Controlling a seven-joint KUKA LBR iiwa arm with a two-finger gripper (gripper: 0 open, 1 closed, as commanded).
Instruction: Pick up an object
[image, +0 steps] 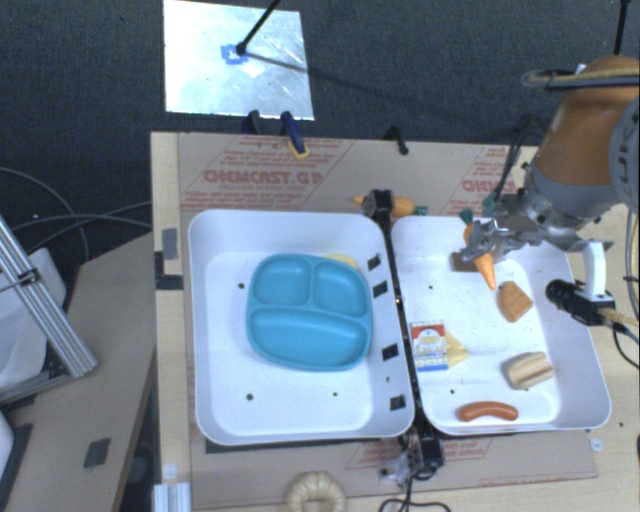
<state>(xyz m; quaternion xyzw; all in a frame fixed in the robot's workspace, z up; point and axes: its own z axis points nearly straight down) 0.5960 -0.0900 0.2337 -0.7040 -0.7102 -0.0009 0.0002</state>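
Observation:
My gripper (485, 243) hangs over the far part of the right bin (570, 415). An orange carrot-shaped piece (486, 270) sits between its fingers, point down, just above the bin floor. A small brown thing (462, 262) lies right beside it on the left. Loose in the same bin are a tan toast piece (515, 300), a bread roll (528, 370), a red sausage (488, 411) and a red-and-white card (429, 345) with a yellow wedge (456, 351) next to it.
A blue divided plate (308, 310) fills the middle of the left bin (215, 400), with a pale yellow piece (345, 260) behind it. A black clamp ridge (400, 330) joins the bins. A black fitting (572, 298) juts over the right bin's right side.

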